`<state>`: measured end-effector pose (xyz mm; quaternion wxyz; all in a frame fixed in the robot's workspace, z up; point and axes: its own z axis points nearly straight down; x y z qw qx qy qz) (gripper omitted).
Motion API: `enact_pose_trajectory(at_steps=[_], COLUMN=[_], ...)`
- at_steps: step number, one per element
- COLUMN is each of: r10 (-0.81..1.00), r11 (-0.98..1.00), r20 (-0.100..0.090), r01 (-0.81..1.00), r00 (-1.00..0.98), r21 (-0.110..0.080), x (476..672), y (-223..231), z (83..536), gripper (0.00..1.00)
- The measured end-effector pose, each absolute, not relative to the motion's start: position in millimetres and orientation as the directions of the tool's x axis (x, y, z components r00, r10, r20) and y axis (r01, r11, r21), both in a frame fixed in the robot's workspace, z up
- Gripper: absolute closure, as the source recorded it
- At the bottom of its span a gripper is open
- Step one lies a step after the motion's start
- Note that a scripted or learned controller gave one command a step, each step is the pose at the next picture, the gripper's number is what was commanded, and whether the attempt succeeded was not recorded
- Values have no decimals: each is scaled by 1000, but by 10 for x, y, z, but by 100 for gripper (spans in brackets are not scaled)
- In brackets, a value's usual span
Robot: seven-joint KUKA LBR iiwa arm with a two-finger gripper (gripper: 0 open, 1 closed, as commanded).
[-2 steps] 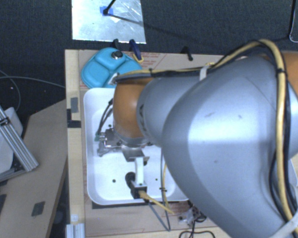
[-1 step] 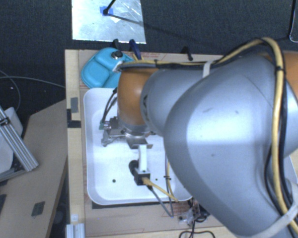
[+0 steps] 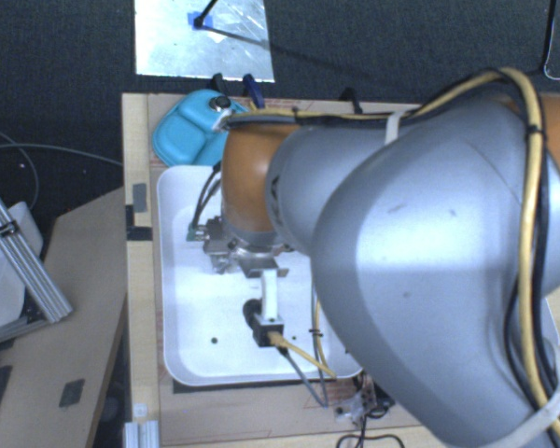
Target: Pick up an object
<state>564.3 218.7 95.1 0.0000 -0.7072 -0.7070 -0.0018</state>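
Fingers: hidden beneath the wrist, so I cannot tell whether they are spread or pressed together. The arm [image 3: 420,250] hangs over the white bin [image 3: 182,278], with its orange band [image 3: 247,180] above the bin's far half. A light-blue object [image 3: 189,131] lies at the bin's far left corner, just beside the band.

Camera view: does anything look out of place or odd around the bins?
The light blue rounded object appears to lie outside the white bin, on the bench beyond the bin's far rim, partly hidden behind the arm's orange band. Things to pick would be expected inside a bin.
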Motion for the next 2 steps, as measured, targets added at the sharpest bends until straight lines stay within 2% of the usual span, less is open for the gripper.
enact_pose_trajectory(at_steps=[1,2], r10=[1000,1000], r11=[-5,-1], r20=[-2,0], r01=[1000,1000], r00=[5,1], r21=[4,7], x=[6154,6668], y=[1535,1294], z=[845,857], gripper=[100,100])
